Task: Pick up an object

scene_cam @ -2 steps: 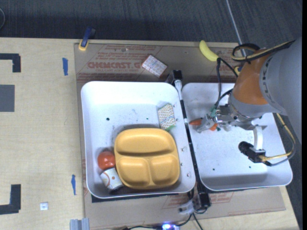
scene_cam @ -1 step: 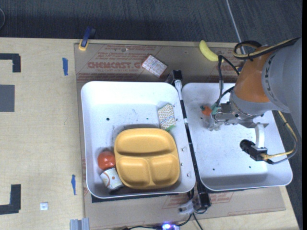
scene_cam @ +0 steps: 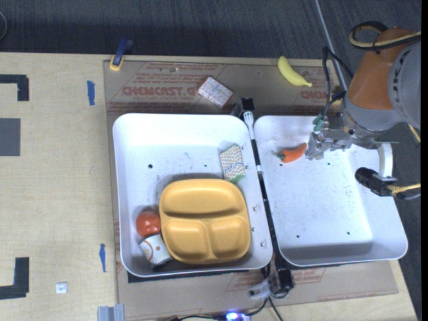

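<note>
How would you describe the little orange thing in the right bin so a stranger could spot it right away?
Start at the right white bin, the one the grey arm reaches into. Look at its upper left part, just left of the gripper: there lies a small orange carrot-like object. It is the sole coloured item on that bin's floor, unlike the yellow banana lying outside on the board above.

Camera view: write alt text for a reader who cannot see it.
A grey arm's gripper hovers by an orange carrot in the right bin. The left bin holds a yellow tray, a tomato and a small packet. A banana lies behind the bins.
</note>
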